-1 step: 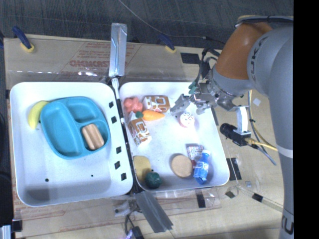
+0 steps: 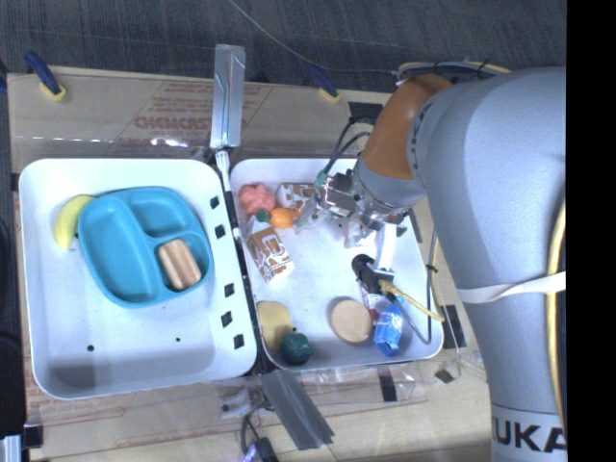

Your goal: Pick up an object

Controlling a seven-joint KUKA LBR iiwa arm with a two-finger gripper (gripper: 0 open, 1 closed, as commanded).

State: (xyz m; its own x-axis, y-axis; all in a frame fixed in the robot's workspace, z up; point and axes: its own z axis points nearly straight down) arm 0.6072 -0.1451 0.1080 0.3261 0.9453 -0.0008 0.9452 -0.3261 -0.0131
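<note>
Hovering gripper [image 2: 337,205] low in right bin [image 2: 423,340], beside patterned box [image 2: 296,198] | finger state: I cannot tell | target orange ball [image 2: 282,218] sits between pink toy [image 2: 255,198] and box | I descend centred, avoiding neighbours

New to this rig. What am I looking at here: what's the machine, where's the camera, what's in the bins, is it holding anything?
One fixed camera looks down at a slant on a bench with two shallow white bins. The big grey arm with an orange band, reaching in from the right, is a KUKA robot. Its gripper hangs over the right bin; I can't tell from here whether it holds anything.

The left bin has a blue divided plate with a bread-like piece in one compartment, and a banana beside the plate. The right bin holds small toy foods and packets, including a pink piece, a round tan disc and a blue wrapper.
</note>
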